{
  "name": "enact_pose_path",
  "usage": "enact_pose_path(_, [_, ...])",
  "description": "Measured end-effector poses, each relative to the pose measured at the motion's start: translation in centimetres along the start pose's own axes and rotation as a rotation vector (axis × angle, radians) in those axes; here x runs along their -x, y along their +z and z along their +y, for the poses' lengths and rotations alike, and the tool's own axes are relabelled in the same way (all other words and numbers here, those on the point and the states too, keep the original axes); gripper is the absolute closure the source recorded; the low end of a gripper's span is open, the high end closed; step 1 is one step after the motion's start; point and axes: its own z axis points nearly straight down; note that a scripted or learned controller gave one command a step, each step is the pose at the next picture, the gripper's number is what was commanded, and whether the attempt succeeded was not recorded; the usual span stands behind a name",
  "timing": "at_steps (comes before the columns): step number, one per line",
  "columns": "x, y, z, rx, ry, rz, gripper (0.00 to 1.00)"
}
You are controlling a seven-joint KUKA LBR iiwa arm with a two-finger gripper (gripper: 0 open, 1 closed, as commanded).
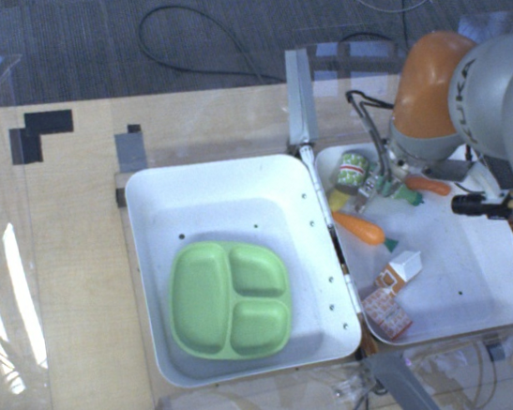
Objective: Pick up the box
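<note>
A small white and orange carton box lies tilted in the lower middle of the right bin. Just below it, by the bin's front left corner, sits a red patterned packet. The gripper hangs low over the bin's far left part, under the grey arm with its orange band. It is well above the carton in the picture, among a green and white can, a yellow item and an orange carrot.
The left bin holds a green divided plate. A second orange carrot-like piece lies right of the gripper. A black part of the arm juts over the right bin's right side. Cables trail across the floor behind.
</note>
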Motion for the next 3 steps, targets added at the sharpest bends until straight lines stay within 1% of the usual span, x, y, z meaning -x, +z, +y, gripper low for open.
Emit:
enact_pose_path(1, [3.1,-0.1,-8.3,0.007,-0.194,-0.012,1.0])
enact_pose_path(2, [3.0,-4.7,-9.3,0.005,-0.235,-0.006,1.0])
enact_pose_path(3, [6.3,0.0,-9.8,0.008,0.046,-0.008,1.0])
